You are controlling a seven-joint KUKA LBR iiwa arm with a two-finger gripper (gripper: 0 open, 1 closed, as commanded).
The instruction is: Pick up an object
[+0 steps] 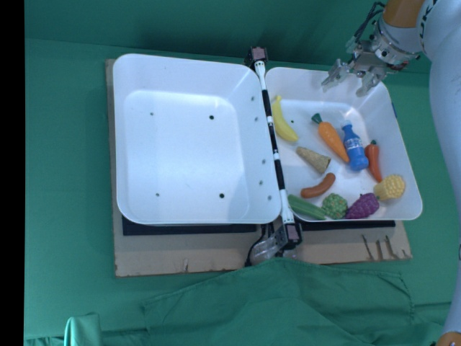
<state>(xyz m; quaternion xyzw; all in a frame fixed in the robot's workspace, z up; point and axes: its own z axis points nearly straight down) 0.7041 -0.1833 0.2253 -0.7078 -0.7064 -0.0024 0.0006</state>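
Green-draped bench (65, 157), two white bins; gripper (351, 79) hangs above right bin's (403, 146) far rim, fingers spread wide, pinching nothing, clear of the toy carrot (330, 138) and bottle (353, 145).

Colours and patterns across the bench and its two bins

Two white bins, the left bin (189, 139) and the right bin (403, 200), are set on a brown cardboard sheet (180, 258) over green cloth (72, 157). In the right bin, a yellow banana (284, 120), an orange carrot (330, 137) with a green top, a blue bottle (353, 145), a purple grape bunch (362, 206) and yellow corn (390, 187) are seen. A black-and-white striped bar (272, 139) is laid between the bins.
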